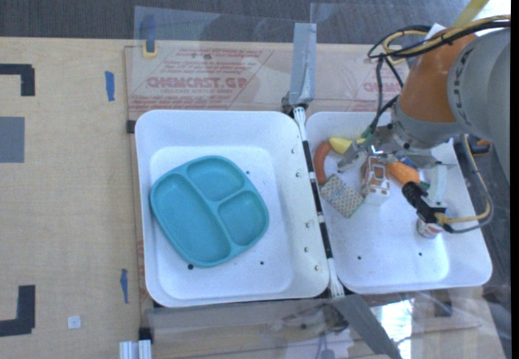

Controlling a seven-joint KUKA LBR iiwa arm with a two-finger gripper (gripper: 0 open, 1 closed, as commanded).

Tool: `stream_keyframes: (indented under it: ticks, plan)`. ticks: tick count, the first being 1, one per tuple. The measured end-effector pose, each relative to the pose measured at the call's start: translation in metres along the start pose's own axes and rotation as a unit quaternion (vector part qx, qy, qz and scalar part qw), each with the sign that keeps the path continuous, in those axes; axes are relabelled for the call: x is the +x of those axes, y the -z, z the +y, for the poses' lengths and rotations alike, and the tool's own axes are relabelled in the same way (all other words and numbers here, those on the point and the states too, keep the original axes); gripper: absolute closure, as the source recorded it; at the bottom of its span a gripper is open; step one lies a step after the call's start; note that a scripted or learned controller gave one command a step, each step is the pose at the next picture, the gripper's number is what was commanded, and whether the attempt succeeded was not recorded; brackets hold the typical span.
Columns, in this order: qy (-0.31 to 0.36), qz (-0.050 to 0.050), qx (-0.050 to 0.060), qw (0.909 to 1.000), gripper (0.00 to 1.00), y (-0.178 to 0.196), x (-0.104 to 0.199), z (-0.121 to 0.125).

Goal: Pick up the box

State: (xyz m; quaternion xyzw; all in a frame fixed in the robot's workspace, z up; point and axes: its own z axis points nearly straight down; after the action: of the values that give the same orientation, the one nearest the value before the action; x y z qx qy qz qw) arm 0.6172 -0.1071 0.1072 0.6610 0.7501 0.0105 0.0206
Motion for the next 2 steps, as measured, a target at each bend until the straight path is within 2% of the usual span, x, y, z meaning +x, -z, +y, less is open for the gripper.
stream_keyframes:
  ticks: [1, 2]
  plan:
    - [0.048, -0.001, -0.006, 0.9988, 0.0, 0.002, 0.004, -0.04]
    - [-0.014, 0.0, 0.002, 0.9999, 0.0, -0.001, -0.001, 0.029]
